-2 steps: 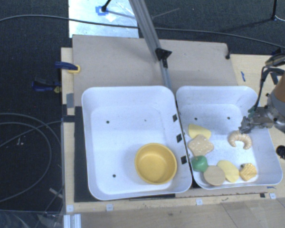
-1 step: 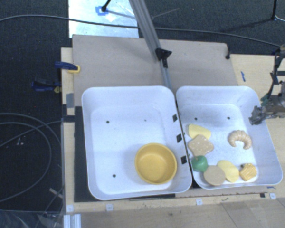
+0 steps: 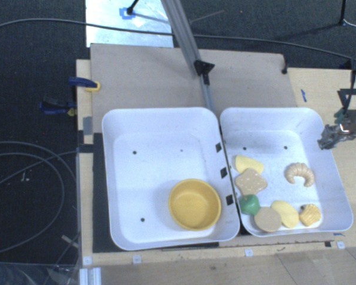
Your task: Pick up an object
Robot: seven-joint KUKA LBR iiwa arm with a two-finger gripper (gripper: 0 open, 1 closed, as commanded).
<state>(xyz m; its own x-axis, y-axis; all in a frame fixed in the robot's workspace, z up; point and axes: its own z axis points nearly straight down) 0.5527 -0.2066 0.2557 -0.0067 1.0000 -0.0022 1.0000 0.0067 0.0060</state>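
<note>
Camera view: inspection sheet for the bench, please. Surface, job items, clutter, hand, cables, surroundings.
Surface: brown bench board bearing the left bin and right bin, side by side.
Job's things: left bin holds a yellow bowl. Right bin holds a croissant, cracker, green ball, round biscuit, two pale yellow pieces and a small waffle-like piece.
Clutter: nothing seen.
Hand: hand at the right bin's right rim; nothing seen in it.
Cables: black cables on the floor, left.
Surroundings: dark carpet, clamps at the board's left edge, grey pole.
</note>
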